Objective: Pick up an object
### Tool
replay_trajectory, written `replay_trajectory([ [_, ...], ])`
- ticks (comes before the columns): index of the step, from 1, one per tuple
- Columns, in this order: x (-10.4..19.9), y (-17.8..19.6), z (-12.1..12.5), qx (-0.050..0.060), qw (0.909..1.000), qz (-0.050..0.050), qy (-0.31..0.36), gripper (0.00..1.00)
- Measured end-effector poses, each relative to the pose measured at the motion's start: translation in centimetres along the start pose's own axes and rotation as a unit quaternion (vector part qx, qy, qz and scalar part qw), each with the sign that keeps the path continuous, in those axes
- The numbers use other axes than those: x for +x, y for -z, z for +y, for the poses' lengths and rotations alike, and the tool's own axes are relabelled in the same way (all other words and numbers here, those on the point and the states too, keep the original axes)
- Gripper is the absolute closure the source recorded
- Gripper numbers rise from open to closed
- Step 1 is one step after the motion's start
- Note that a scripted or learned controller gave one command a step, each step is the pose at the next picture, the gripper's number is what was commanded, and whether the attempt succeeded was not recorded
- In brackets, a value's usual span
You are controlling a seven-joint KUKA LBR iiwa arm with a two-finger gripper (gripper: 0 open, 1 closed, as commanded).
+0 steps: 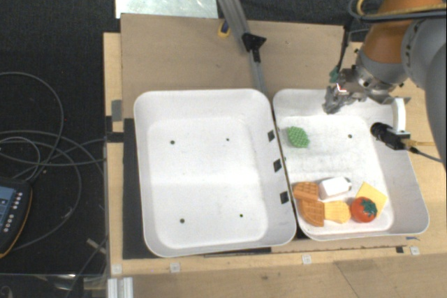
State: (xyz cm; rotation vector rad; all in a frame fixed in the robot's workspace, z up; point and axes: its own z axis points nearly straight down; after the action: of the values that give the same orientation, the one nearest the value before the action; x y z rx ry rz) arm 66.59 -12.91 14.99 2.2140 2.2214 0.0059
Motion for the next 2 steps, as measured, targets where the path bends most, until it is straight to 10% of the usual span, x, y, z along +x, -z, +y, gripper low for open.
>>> replay_trajectory([
  [2, -0.3, 7.7, 0.4, 0.000, 1.0000, 0.000, 0.001, 1.00],
])
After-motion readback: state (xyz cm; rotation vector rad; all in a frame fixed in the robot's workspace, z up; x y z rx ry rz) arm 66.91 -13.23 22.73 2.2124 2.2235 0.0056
